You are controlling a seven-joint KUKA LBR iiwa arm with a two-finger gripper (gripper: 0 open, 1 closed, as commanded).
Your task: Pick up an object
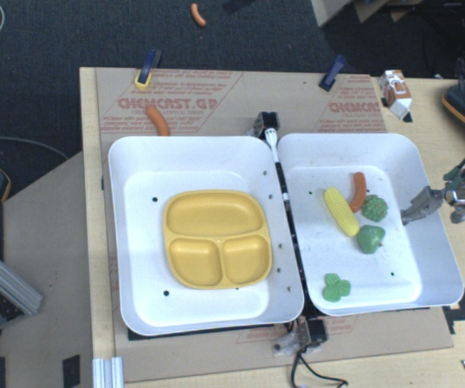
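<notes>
Nearest the lens, at the bottom of the camera view, a tangle of black cable and a clamp (pixel 306 338) sit at the front seam between the bins, well to the left of the claw and lower in the frame. Farthest from the claw on the left lies the left bin (pixel 131 217), carrying a yellow divided plate (pixel 216 238) with three compartments, none of which holds anything. Moving rightward, the right bin (pixel 402 156) holds all the candidates: a green leafy piece (pixel 336 288) near the front wall, a yellow corn cob (pixel 341 211) lying at a slant, an orange sausage (pixel 358 191) just beside the cob's upper end, a broccoli floret (pixel 375 208) close to the sausage's lower tip, and a green pepper-like piece (pixel 369 238) directly below it. The broccoli and pepper lie closest to the claw, a short way to its left. The claw (pixel 420 205) itself pokes in over the bin's right rim as a grey tip, and whether it is spread or closed cannot be told from this angle; nothing shows between its fingers. As a judgement, the pick is barely begun: every item rests on the bin floor, nothing is lifted, and the approach, closing and raising all remain to be done.
</notes>
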